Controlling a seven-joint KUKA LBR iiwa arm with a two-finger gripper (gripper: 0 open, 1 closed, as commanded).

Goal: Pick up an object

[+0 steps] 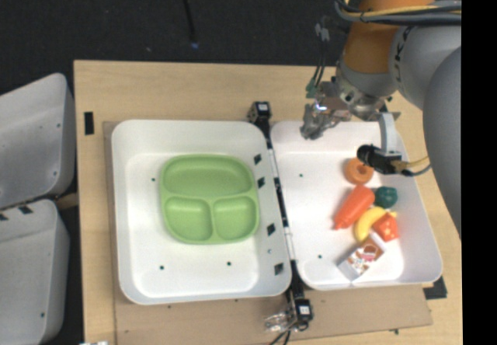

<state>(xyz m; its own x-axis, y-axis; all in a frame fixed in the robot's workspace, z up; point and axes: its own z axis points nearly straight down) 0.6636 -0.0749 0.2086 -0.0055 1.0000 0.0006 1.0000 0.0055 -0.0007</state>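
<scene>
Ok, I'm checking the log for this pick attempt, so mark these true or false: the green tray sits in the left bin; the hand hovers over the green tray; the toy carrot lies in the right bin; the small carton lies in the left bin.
1. The green divided tray sits in the left bin. True.
2. The hand hovers over the green tray. False: it is at the far edge of the right bin.
3. The toy carrot lies in the right bin. True.
4. The small carton lies in the left bin. False: it lies in the right bin, nearest the front.
</scene>
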